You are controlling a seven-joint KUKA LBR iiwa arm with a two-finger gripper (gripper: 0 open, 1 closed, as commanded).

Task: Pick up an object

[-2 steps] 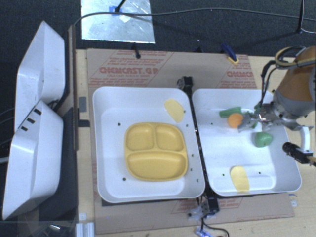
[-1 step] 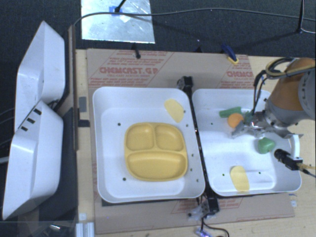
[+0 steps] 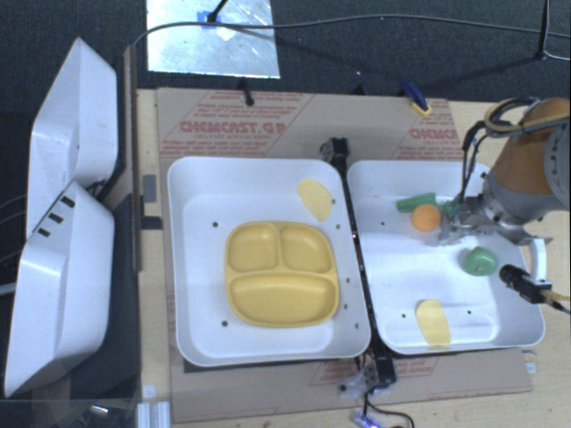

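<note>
From the one camera looking down at a slant, two shallow white bins sit side by side on a brown printed board. The left bin (image 3: 268,172) carries a yellow divided tray (image 3: 282,273) with three compartments near its middle, and a pale yellow oval piece (image 3: 314,199) lies apart from the tray toward the bin's far right corner, close to the wall. The right bin (image 3: 393,328) holds four loose things: an orange ball (image 3: 426,218), a dark green piece (image 3: 414,202) touching the ball on its far side, a round green object (image 3: 480,260) nearer the right wall, and a second pale yellow oval piece (image 3: 434,321) lying well apart from the others near the front wall. The arm (image 3: 535,172) reaches in from the right, grey with an orange band, and its gripper (image 3: 452,224) sits low over the right bin just beside the orange ball, between the ball and the round green object. How wide the gripper stands cannot be told: its tip is small and blurred against the white floor, and nothing can be made out inside it. The arm's body is cut off by the right edge, and it hides part of the right bin's far right corner. A shiny metal sheet (image 3: 212,23) lies beyond the board, and white moulded housings (image 3: 67,203) stand at the left.
</note>
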